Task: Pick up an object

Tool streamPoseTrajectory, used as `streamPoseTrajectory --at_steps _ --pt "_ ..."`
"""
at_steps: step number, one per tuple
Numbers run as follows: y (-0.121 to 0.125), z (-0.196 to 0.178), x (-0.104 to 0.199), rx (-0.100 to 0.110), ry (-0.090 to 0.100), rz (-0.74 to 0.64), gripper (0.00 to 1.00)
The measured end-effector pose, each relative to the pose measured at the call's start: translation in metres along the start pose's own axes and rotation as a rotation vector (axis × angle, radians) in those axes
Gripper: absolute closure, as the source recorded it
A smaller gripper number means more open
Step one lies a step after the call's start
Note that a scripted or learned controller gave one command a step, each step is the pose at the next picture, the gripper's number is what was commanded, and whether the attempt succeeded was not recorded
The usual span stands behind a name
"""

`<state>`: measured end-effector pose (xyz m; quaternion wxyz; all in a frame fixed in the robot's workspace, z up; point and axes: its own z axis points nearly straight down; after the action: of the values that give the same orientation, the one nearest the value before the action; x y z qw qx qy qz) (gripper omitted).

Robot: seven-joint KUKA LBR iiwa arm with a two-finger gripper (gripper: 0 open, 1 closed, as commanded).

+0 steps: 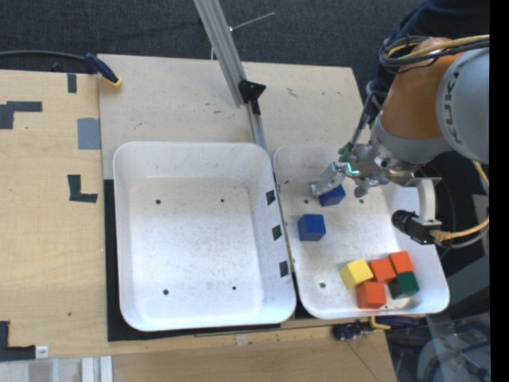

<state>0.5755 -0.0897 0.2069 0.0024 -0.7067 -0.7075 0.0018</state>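
You see the pincer (334, 188) clenched on a blue cube (332, 196) over the right bin (302, 161), a second blue cube (312, 228) lying just below-left of it.

So the gripper (334, 186) is down in the right-hand bin (374, 307) with a blue cube (332, 195) right at its fingertips, though I can't tell if it's actually gripped. A second blue cube (312, 228) sits just below it, and farther down toward the corner there's a cluster: yellow cube (356, 272), two orange cubes (371, 294), one green cube (406, 284).
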Motion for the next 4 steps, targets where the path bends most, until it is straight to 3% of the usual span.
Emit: streamPoseTrajectory --at_steps 1,3,4 --pt "0.001 -0.002 0.000 -0.004 -0.001 -0.001 0.00" --pt "-0.012 0.107 -0.006 -0.001 0.000 0.002 0.00" --pt "-0.009 0.111 -0.004 -0.011 0.002 -0.001 0.00"
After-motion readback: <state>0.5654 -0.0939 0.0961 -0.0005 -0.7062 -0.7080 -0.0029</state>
